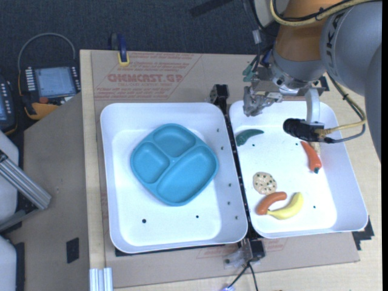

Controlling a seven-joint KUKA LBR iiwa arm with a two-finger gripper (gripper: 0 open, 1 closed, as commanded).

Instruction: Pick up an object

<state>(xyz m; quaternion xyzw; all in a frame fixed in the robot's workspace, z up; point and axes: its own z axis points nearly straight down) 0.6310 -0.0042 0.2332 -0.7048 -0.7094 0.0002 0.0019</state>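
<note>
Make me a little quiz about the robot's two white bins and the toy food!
1. True or false: the blue plate lies in the left bin.
2. Which touches the banana? A) sausage B) carrot C) cookie
3. Fill in: the claw hangs above the ____ bin's far edge.

Key: 1 true; 2 A; 3 right.

A thick grey robot arm (357, 47) with a glossy orange band, yellow and black cables looped around it, ending in a small metal pincer (254, 105).
</note>
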